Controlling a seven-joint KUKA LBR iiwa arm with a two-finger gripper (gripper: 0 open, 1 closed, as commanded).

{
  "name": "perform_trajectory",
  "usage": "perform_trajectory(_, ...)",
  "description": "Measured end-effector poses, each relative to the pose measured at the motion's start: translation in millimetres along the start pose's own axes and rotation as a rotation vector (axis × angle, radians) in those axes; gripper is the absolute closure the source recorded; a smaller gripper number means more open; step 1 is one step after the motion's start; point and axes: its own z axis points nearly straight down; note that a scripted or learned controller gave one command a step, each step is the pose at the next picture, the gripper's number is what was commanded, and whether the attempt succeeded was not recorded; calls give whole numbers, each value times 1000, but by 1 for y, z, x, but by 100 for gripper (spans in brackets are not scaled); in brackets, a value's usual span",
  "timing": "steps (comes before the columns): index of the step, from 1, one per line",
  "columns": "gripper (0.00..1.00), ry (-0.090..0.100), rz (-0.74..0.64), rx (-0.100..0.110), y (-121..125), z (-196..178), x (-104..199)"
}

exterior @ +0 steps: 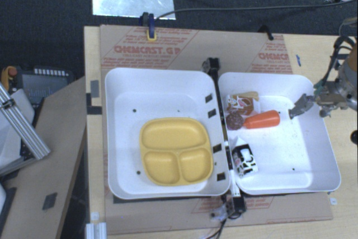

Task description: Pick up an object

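In the right bin (313, 176), an orange carrot-shaped toy (262, 119) lies near the left wall. A dark brown round piece (235, 120) touches its left end. Behind them is a white, red and orange snack packet (243, 101). A black-and-white object (244, 159) rests at the bin's front left. My gripper (313, 108) hovers over the right side of this bin, to the right of the carrot toy and apart from it. It is open, with nothing between its fingers (300, 106).
The left bin (120, 120) holds a yellow divided plate (176, 150). Black clips (213, 113) run along the seam between the bins. A blue-and-yellow clamp (149, 26) sits at the bench's back edge, and a cable (251, 7) runs behind it.
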Motion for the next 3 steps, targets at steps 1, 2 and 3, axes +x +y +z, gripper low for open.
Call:
perform_trajectory(1, 0, -2, -3, -10, 2, -5, 0)
perform_trajectory(2, 0, -2, -1, -9, -2, 37, 2)
perform_trajectory(3, 0, -2, -1, -8, 2, 90, -8)
